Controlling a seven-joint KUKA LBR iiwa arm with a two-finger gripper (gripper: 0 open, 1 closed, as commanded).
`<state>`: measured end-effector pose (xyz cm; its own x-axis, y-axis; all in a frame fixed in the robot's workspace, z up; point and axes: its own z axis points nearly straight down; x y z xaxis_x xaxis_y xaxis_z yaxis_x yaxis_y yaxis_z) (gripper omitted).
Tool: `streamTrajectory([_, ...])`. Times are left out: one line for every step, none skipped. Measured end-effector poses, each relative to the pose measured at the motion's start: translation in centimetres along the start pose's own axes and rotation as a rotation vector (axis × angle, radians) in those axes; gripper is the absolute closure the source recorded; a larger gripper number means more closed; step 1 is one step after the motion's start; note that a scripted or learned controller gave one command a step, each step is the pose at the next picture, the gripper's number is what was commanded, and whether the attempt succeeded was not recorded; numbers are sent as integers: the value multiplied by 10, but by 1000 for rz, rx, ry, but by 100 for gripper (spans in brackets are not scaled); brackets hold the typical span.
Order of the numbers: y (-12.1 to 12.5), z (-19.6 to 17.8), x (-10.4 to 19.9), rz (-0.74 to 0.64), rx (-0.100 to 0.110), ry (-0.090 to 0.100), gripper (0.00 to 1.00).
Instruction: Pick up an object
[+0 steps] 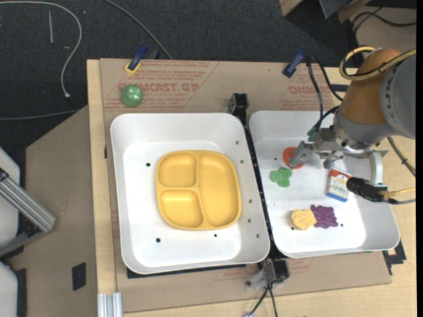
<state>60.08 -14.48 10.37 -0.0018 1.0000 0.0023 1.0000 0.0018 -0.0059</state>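
The right bin (377,233) holds several small objects: a red piece (289,157), a green piece (281,176), a white, blue and red box (338,185), a yellow piece (303,219) and a purple piece (324,215). My gripper (305,153) reaches in from the right and sits low over the bin's upper middle. Its tip is right beside the red piece and partly covers it. Nothing is visibly lifted.
The left bin (132,177) carries a yellow divided plate (198,189). A green ball (132,96) lies on the cardboard beyond that bin. Blue clamps (137,59) hold the cardboard's far edge. Cables (370,190) trail from the arm over the right bin's right side.
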Motion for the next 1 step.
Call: streamTrajectory([2,17,1,2,-7,-1,0])
